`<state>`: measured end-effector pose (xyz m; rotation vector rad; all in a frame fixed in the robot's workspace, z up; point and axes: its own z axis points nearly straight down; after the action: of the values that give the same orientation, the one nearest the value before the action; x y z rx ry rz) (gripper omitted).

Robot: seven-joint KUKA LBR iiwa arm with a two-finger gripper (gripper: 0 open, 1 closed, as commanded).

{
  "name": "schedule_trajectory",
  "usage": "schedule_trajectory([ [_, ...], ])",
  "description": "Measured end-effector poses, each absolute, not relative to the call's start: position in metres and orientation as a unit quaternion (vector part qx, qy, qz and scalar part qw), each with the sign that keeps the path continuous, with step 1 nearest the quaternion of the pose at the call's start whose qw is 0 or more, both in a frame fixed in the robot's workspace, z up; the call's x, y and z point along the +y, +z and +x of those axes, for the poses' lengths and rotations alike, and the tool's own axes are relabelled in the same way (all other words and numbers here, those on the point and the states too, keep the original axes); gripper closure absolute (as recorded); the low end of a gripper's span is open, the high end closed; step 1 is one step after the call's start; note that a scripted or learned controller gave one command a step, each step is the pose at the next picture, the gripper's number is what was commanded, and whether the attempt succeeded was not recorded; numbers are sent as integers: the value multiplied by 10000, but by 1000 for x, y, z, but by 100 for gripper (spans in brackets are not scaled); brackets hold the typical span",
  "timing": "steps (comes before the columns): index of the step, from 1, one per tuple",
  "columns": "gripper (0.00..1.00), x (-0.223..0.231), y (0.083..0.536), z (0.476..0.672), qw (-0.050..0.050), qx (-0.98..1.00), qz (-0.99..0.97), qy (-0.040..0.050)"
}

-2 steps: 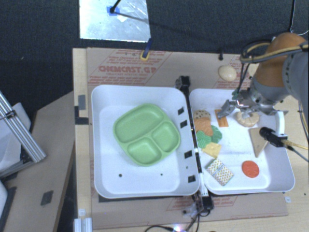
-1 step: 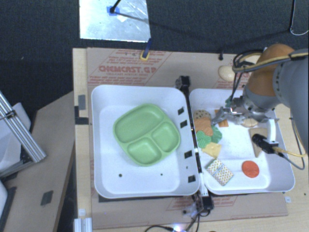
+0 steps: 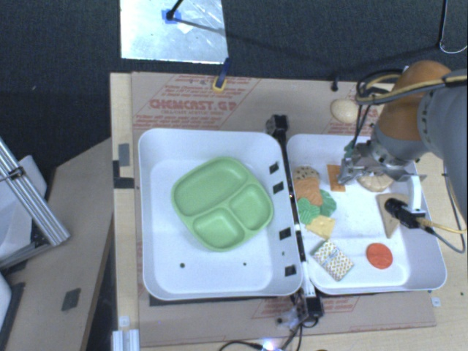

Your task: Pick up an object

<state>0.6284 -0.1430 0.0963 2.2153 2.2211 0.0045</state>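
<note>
My gripper reaches in from the right and hangs low over the back of the right bin, just beside a small orange cracker. A cluster of food pieces lies along that bin's left side: a brown cookie, an orange piece, green pieces and a yellow wedge. A patterned packet and a red disc lie nearer the front. A tan wedge sits at the right under the arm's cable.
The left bin holds a green divided plate. A black divider with clips runs between the bins. A beige round object lies on the cardboard behind the right bin. A foil sheet lies at the back.
</note>
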Motion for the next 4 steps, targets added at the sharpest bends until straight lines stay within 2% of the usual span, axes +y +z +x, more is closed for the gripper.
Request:
schedule_trajectory([
  [1, 100, -148, 155, 639, 38, 7088, 7053, 24],
  [2, 100, -154, 217, 636, 41, 7080, 7062, 23],
  [3, 100, -154, 225, 637, 17, 7090, 7052, 12],
  [4, 100, -92, 232, 628, 0, 7108, 7034, 15],
])
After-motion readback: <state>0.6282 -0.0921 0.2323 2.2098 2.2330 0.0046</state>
